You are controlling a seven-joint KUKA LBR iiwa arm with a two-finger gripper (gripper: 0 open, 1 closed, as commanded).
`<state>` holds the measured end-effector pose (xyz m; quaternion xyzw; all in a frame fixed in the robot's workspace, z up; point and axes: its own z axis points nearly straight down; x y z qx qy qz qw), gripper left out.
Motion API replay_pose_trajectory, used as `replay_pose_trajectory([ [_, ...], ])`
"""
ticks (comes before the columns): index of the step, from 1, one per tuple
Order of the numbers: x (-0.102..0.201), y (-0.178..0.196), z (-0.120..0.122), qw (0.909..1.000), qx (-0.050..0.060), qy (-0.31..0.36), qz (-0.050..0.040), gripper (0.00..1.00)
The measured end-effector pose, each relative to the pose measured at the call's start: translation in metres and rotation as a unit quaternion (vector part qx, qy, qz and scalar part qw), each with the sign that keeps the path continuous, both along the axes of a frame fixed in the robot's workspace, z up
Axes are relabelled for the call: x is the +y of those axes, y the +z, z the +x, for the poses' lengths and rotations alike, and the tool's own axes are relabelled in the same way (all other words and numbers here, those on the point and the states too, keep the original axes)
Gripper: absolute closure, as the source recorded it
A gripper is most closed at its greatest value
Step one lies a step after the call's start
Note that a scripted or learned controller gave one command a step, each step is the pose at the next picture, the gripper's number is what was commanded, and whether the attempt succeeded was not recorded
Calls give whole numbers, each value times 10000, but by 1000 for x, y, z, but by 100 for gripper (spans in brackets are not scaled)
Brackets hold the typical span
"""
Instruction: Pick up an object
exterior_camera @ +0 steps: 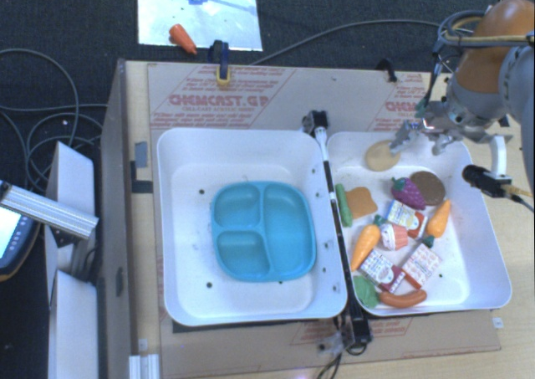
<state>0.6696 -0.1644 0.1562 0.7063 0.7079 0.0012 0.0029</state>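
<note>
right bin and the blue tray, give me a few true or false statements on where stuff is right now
1. The blue tray lies in the left bin. True.
2. The blue tray holds a carrot. False: its compartments are bare; the carrot lies in the right bin.
3. The gripper is above the far end of the right bin, near a tan round piece. True.
4. The purple grapes sit in the left bin. False: they are in the right bin, among the other toy food.
5. A red sausage lies near the right bin's near edge. True.
</note>
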Motion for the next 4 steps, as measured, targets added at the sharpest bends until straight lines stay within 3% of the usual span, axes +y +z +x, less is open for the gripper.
replay_pose_trajectory([
  [1,18,-72,-14,10000,29,8,14,0],
  [2,16,-71,-49,10000,20,-3,11,0],
  [3,47,-71,0,10000,15,7,11,0],
  [4,50,-71,-34,10000,19,-3,11,0],
])
